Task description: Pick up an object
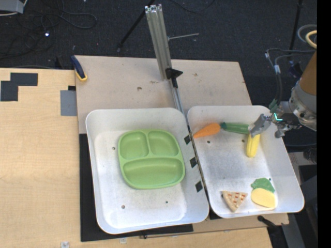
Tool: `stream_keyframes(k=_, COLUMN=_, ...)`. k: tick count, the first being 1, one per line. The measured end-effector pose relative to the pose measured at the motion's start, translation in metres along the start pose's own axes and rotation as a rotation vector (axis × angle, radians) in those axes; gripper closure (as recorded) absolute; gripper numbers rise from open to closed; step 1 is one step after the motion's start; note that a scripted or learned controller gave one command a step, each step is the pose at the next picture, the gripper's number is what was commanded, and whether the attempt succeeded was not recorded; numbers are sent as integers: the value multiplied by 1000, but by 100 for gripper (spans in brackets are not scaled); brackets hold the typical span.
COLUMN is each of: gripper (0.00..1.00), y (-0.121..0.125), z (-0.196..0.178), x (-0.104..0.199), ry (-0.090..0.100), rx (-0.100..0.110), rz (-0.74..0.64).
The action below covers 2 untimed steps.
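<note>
A two-finger metal gripper [268, 126] hangs with fingers spread over the right white bin's [227, 164] far edge, holding nothing, just above a yellow toy corn cob [252, 145]; an orange plastic carrot [207, 130] lies nearby, a green divided plate [151, 158] in the left bin [103, 190]

We see a grey metal pincer [268, 126] with light silver fingers and a small teal-green light; behind it a grey wrist, orange band above, dark cables alongside.
</note>
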State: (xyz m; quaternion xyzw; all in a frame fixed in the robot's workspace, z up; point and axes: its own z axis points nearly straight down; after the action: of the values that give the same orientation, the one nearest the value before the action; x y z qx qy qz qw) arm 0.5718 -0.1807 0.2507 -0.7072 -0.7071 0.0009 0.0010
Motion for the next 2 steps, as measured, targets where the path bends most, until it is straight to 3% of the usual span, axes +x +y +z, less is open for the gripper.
stream_keyframes(k=1, gripper=0, y=0, z=-1, x=0, ry=0, rx=-1, rz=0)
stream_keyframes(k=2, gripper=0, y=-1, z=64, x=0, ry=2, rx=6, rz=0)
